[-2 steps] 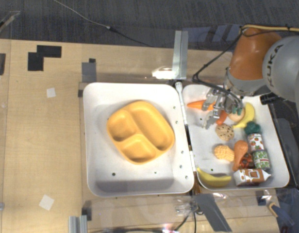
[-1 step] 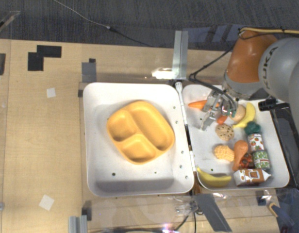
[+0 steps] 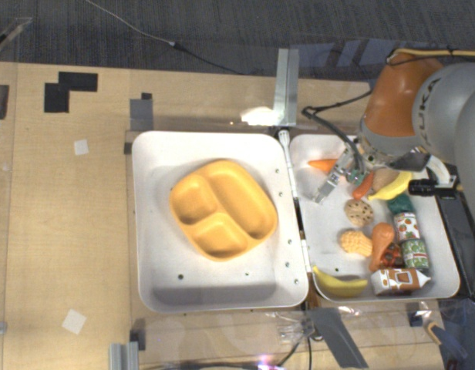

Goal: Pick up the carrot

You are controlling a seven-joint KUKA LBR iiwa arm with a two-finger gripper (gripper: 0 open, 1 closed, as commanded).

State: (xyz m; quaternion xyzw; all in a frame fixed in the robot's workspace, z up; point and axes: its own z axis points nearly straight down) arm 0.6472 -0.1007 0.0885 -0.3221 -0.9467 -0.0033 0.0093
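Claw [image 3: 335, 177] is hanging low in the right bin [image 3: 446, 284], w/ the carrot [image 3: 323, 164] lying just beside it on its upper-left, long axis running roughly left-right. Can't tell if it's released or clenched.

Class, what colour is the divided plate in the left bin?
Yellow; the divided plate shows in the camera view.

- The carrot [image 3: 323, 164], just left of the jaws, is bright orange.
- The tray [image 3: 222, 208], well left of the jaws, is yellow, in a white bin [image 3: 153, 230].
- The banana [image 3: 339, 284], well below the jaws, is yellow with dark tips.
- The cookie [image 3: 359, 211], below the jaws, is tan with dark specks.
- The surface [image 3: 60, 230] is pale wood with black squares.
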